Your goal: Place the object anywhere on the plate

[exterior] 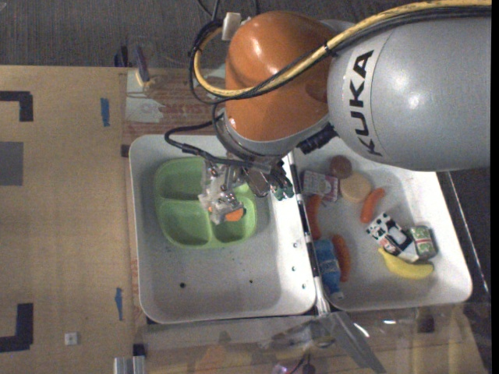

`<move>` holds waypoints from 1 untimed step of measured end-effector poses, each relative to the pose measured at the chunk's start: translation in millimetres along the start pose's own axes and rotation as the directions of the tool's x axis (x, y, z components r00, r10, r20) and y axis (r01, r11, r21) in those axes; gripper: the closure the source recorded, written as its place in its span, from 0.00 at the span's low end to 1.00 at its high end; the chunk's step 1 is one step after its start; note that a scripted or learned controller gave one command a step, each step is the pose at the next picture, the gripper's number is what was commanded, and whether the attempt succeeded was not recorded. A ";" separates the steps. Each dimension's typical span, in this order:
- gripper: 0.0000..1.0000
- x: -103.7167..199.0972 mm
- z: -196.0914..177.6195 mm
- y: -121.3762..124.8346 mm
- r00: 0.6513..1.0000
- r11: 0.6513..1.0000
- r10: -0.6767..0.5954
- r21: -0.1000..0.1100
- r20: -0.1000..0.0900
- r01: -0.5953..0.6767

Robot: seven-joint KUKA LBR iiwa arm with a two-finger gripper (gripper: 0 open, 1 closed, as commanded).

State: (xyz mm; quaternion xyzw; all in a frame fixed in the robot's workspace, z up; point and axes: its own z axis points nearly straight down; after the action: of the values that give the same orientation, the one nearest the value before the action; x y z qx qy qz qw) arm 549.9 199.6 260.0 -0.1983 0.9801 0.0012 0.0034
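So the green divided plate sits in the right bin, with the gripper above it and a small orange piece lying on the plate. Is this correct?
Not quite. The camera view shows the green divided plate in the left bin, not the right one. The rest stands: the gripper is above the plate, and a small orange piece lies on it. The right bin holds the other items, such as the banana.

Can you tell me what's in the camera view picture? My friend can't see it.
A big grey and orange robot arm reaches its tool down over a green divided plate in the left white bin, right beside a small orange object on the plate. The right bin holds toy foods, including a banana.
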 end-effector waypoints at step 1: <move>0.00 0.1 0.1 0.0 1.000 1.000 0.000 0.000 0.000 0.000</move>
State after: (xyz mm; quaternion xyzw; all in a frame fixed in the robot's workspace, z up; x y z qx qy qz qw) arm 549.9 199.5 259.9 -0.1983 0.9801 0.0012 0.0032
